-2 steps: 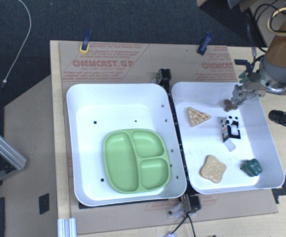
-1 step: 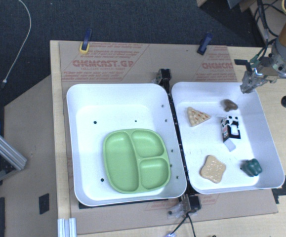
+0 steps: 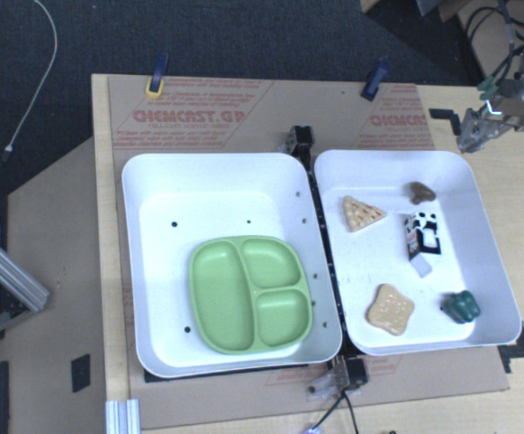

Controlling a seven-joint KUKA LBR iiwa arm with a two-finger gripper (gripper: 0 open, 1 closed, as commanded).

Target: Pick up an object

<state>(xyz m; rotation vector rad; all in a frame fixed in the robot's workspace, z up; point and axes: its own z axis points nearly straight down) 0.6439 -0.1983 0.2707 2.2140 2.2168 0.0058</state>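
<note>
Candidate objects for the pick all sat in the right bin [image 3: 488,233]. A tan wedge shaped like a pizza slice [image 3: 362,213] lay toward the bin's upper left, flat on the floor. A small brown lump [image 3: 420,191] rested near the far rim, up and to the right of the wedge. Just below the lump lay a black-and-white patterned piece [image 3: 423,233], elongated, with a grey end pointing toward the near side. A tan, cracker-like flat piece [image 3: 390,309] sat in the near half of the bin, below the wedge and well apart from it. A dark green object [image 3: 462,306] sat near the bin's right corner on the near side, beside the cracker-like piece but not touching it. None of the five touched another, except that the lump and the patterned piece were close enough that contact could not be judged.

The left bin [image 3: 153,242] held a light green divided plate [image 3: 249,293] with three compartments, placed toward the near right of that bin.

Both bins stood side by side on the worktop [image 3: 117,152], over a sheet printed with red lettering; two clamps, one yellow-and-blue [image 3: 157,77] and one blue [image 3: 375,80], gripped its far edge.

The pincer [image 3: 475,134] was at the upper right, above the worktop beyond the right bin's far corner, well apart from every object. Whether it was apart or together could not be told.
</note>
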